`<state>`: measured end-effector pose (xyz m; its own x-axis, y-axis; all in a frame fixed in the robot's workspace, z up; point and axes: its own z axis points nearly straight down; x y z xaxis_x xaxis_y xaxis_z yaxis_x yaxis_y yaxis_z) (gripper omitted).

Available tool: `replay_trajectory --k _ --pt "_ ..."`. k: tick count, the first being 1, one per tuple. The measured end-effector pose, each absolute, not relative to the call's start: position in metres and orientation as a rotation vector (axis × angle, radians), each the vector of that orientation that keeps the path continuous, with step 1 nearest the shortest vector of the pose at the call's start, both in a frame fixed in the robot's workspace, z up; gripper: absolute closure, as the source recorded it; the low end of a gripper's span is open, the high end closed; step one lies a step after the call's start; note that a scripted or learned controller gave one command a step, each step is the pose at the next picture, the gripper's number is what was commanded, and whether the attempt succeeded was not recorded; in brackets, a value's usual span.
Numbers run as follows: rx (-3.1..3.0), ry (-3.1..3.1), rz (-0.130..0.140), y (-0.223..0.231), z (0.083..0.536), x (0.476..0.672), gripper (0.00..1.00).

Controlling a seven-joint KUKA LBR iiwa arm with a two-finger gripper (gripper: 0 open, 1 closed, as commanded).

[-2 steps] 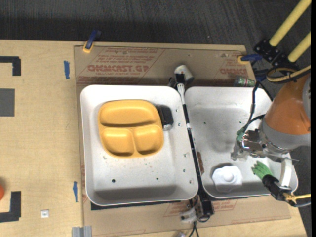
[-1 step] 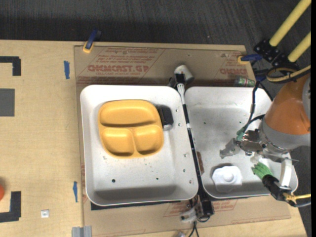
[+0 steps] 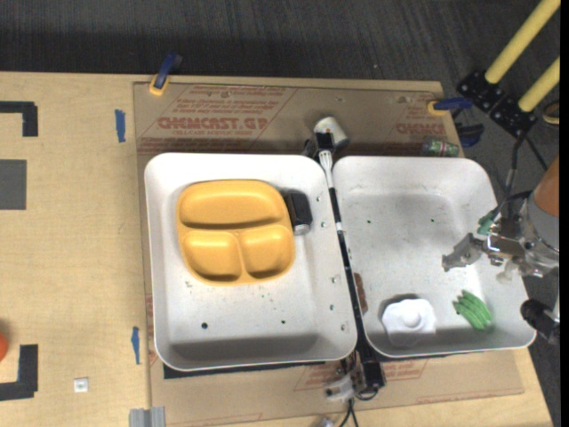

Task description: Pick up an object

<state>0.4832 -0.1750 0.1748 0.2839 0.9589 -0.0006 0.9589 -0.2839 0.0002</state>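
My gripper [image 3: 482, 263] hangs over the right side of the right bin [image 3: 400, 194], open, with nothing between its fingers. A small green object [image 3: 473, 310] lies just below it, near the bin's front right corner. A white bottle-like object [image 3: 408, 317] lies at the front of the same bin, left of the green one. In the left bin [image 3: 169, 310] sits a yellow divided plate [image 3: 236, 229], and a small black object [image 3: 298, 211] touches its right edge.
The two bins meet along a central rim [image 3: 342, 256]. A brown board [image 3: 267, 114] lies under both bins. Yellow poles [image 3: 533, 25] with black clamps stand at the back right. Blue tape marks and a clamp [image 3: 164, 71] sit near the board's back left.
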Motion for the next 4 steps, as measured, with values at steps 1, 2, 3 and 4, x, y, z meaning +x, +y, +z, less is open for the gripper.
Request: replay_trajectory --k 1,2,3,4 --pt "2.315 2.121 0.001 -0.171 0.127 0.539 0.00" --pt "2.042 2.368 0.018 -0.202 0.101 0.585 0.00" --pt "2.172 2.266 0.002 -0.164 0.085 0.629 0.00" --pt "2.380 2.053 0.000 -0.127 0.085 0.568 0.00"
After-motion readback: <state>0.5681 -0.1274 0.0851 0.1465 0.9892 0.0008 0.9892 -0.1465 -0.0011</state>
